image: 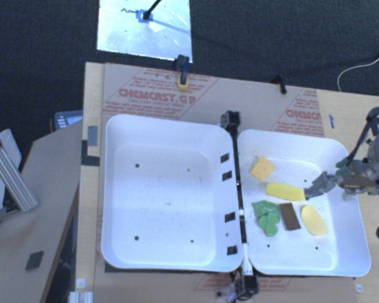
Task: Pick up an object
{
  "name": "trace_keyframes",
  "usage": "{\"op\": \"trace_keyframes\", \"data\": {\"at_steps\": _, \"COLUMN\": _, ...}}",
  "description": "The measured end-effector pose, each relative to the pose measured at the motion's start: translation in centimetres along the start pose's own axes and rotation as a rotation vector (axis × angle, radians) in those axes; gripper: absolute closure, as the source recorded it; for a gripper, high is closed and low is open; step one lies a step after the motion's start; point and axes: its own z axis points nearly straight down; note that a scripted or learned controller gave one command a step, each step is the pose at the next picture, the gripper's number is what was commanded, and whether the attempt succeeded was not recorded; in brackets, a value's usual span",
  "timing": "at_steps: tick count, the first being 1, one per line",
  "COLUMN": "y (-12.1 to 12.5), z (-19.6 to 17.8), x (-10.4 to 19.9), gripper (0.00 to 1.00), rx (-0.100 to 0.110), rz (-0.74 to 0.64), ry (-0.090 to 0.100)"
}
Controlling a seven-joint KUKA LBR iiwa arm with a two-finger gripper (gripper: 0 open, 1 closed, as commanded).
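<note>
nothing looks lifted yet: the gripper [317, 186] hangs just right of the corn [285, 191], above the yellow disc [313, 220]; its grip state i cannot tell.

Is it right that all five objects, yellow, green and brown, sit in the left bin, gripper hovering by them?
No. The camera view shows them in the right bin: yellow block, yellow corn-like piece, green piece, brown bar, yellow oval. The gripper is by them.
</note>
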Motion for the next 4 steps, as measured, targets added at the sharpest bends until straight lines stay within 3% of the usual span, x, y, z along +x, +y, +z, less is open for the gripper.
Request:
{"op": "trace_keyframes", "data": {"at_steps": 1, "y": -1.1, "z": 15.0, "x": -0.5, "gripper": 0.0, "rx": 0.016, "rz": 0.003, "ry": 0.004}}
{"op": "trace_keyframes", "data": {"at_steps": 2, "y": -0.8, "z": 19.9, "x": 4.5, "gripper": 0.0, "rx": 0.004, "rz": -0.003, "ry": 0.003}}
{"op": "trace_keyframes", "data": {"at_steps": 3, "y": -0.6, "z": 18.6, "x": 4.1, "gripper": 1.0, "rx": 0.0, "rz": 0.0, "ry": 0.001}}
{"op": "trace_keyframes", "data": {"at_steps": 4, "y": 7.8, "z": 19.5, "x": 3.0, "gripper": 1.0, "rx": -0.007, "rz": -0.002, "ry": -0.002}}
